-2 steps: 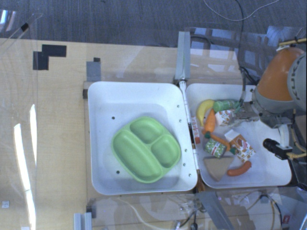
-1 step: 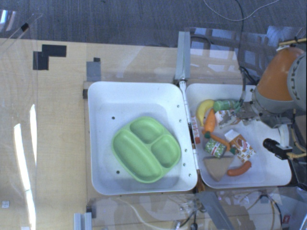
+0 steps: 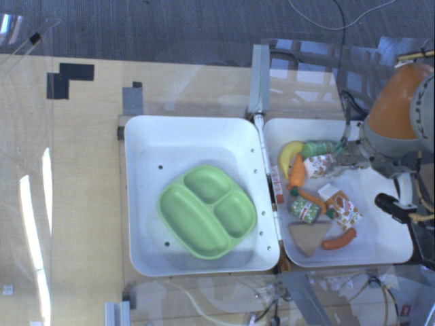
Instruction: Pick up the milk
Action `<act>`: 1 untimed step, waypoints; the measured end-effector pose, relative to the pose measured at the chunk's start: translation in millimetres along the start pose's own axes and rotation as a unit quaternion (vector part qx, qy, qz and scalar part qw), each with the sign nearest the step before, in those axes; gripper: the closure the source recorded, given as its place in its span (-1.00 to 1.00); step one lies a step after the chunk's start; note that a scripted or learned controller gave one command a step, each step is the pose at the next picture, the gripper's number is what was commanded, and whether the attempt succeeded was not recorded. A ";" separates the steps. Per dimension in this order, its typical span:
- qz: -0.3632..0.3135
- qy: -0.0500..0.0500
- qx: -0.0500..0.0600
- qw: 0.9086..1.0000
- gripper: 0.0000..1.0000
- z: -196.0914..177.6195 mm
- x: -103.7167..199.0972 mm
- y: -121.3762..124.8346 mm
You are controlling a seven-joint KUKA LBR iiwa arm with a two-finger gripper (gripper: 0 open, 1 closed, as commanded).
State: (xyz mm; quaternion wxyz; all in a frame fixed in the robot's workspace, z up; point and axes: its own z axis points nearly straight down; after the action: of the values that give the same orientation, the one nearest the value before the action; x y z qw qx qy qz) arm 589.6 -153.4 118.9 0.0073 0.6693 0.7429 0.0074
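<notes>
Over the right bin's [image 3: 401, 253] far right side the arm [image 3: 401, 107] reaches in, its gripper [image 3: 348, 156] low beside the milk carton [image 3: 318, 166] near the far edge; whether it grips anything I cannot tell. Banana [image 3: 288, 155], carrot [image 3: 297, 171], can [image 3: 304, 210], juice box [image 3: 343, 209], sausage [image 3: 338, 240] and bread [image 3: 309, 237] crowd around. A green plate [image 3: 207, 212] sits in the left bin [image 3: 146, 250].

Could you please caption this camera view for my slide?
Arm's gripper reaches among toy foods in the right bin; green plate in the left.
</notes>
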 end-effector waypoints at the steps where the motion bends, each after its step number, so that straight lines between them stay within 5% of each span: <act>1: 0.000 0.000 0.000 1.000 -1.00 -0.1 0.0 0.0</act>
State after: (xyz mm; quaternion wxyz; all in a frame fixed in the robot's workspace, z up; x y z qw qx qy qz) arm 589.6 -153.4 119.0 0.0074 0.6692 0.7430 0.0074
